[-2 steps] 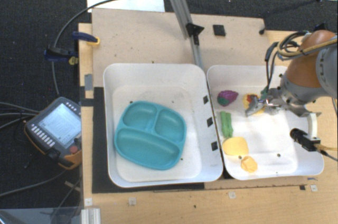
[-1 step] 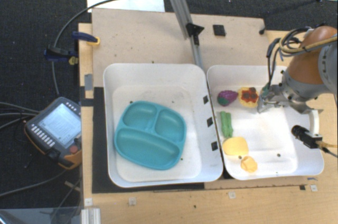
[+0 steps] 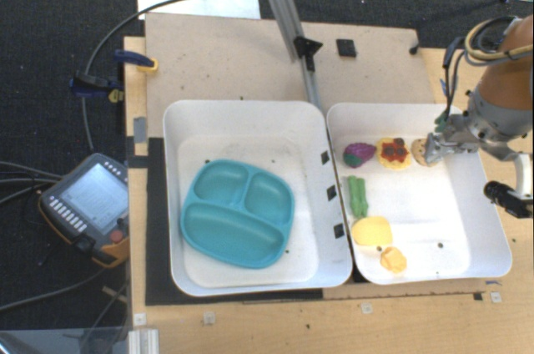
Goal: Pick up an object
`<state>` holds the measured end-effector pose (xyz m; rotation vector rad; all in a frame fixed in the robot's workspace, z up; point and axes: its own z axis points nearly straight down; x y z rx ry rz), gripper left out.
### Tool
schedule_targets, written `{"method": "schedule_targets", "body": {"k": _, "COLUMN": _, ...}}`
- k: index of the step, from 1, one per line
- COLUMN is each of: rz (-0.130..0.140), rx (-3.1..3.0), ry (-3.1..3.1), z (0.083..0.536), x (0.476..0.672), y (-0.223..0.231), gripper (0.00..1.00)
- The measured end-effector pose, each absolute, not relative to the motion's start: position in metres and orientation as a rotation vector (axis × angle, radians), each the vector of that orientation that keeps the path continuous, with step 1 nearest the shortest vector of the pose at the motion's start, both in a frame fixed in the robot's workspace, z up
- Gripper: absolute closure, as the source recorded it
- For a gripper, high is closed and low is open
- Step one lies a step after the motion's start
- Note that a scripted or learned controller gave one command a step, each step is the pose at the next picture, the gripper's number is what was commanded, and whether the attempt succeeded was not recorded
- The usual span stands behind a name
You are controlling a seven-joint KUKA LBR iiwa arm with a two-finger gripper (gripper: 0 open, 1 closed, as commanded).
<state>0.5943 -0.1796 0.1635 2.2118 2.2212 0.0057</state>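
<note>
You are watching the arm (image 3: 501, 85) reaching in over the right bin (image 3: 467, 260), with the pincer (image 3: 427, 150) hanging low at the bin's far edge, just beside a small yellow and red toy (image 3: 394, 153). Whether the pincer is open or closed cannot be told from this view, and nothing is showing between its tips.

The right bin is holding the candidates for pickup. The yellow and red toy is lying nearest the pincer, with a purple toy (image 3: 360, 152) just to its left. A green piece (image 3: 358, 196) is lying lengthwise near the bin's left wall. A pale yellow piece (image 3: 371, 230) and a small orange piece (image 3: 393, 260) are sitting near the front, touching or nearly so.

The left bin (image 3: 250, 114) is carrying a teal divided plate (image 3: 238, 213).

Judging by appearance, these are light plastic play foods, stiff and smooth, so they are likely to slip or skid when pinched. You are best advised to take the nearest toy across its narrowest width, centred, rather than at a rounded edge.
</note>
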Motion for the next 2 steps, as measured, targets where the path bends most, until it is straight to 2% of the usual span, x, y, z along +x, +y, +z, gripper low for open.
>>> {"method": "schedule_targets", "body": {"k": 1, "rz": 0.006, "rx": 2.210, "ry": 2.225, "z": 0.212, "x": 0.604, "y": -0.176, "gripper": 1.00}}
{"method": "schedule_targets", "body": {"k": 2, "rz": 0.005, "rx": 2.210, "ry": 2.225, "z": 0.244, "x": 0.605, "y": -0.176, "gripper": 1.00}}
